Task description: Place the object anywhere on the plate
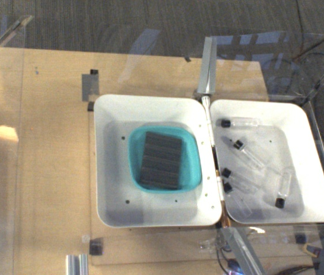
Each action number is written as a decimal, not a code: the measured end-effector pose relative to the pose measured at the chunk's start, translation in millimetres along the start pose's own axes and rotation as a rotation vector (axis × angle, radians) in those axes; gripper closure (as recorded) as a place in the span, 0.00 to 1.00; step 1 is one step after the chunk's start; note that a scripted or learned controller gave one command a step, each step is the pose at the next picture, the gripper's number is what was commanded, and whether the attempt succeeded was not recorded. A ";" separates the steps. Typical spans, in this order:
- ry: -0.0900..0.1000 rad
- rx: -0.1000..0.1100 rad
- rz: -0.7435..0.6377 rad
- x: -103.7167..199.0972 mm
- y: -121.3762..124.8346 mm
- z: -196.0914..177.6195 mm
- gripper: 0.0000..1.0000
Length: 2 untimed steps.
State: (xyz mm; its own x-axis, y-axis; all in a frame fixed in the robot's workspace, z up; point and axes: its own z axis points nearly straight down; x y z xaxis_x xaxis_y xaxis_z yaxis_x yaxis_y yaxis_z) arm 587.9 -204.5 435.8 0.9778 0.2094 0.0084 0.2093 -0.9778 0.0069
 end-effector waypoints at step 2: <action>0.000 0.000 0.006 -97.7 -19.2 -1.7 0.00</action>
State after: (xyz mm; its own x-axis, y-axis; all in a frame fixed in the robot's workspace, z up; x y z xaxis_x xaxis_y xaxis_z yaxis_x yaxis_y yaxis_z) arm 488.3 -206.1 436.5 0.9790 0.2036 0.0089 0.2036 -0.9790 0.0065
